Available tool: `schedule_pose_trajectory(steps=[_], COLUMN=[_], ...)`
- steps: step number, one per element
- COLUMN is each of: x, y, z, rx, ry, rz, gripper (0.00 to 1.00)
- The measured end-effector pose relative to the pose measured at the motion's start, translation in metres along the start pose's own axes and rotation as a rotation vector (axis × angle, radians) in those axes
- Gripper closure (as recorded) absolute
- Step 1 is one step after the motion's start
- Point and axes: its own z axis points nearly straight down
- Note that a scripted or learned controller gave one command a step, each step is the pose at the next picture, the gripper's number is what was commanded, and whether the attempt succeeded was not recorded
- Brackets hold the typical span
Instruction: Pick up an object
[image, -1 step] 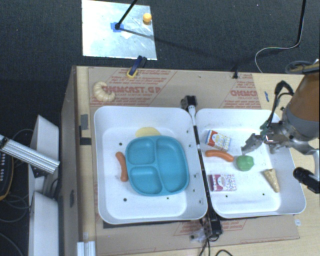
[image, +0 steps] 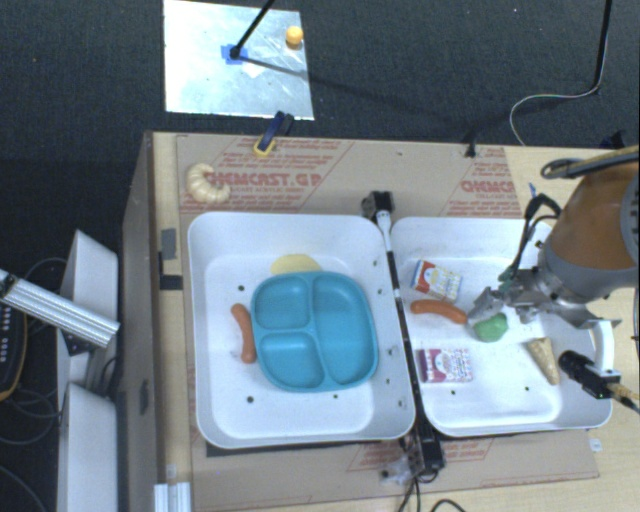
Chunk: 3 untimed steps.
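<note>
Tool (image: 497, 305), grip unclear, hovers beside green object (image: 490, 327), sausage (image: 438, 311) close by.

Two white bins sit side by side, left bin (image: 215, 330) and right bin (image: 500, 415), holding between them two sausages (image: 243, 332) (image: 438, 311), two small printed cartons (image: 437, 279) (image: 444, 365), one blue divided tray (image: 313, 331), one green ball (image: 490, 327), one yellow disc (image: 296, 264) and one cone (image: 544, 358).

- Arm (image: 600, 235) enters from the right edge, grey body with orange band showing near the wrist.
- Wrist angled down and leftward.
- Gripper (image: 492, 305) low over the right bin (image: 480, 232), fingertips pointing left; finger spacing unclear.
</note>
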Motion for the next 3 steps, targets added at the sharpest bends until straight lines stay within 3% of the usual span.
schedule_pose_trajectory(steps=[1,2,3], x=[0.016,0.015,0.08], y=[0.004,0.004,0.009], z=[0.051,0.041,-0.081], rx=[-0.003,-0.005,-0.006], ry=[0.0,-0.001,0.0], rz=[-0.001,-0.002,-0.003], gripper=[0.0,1.0,1.0])
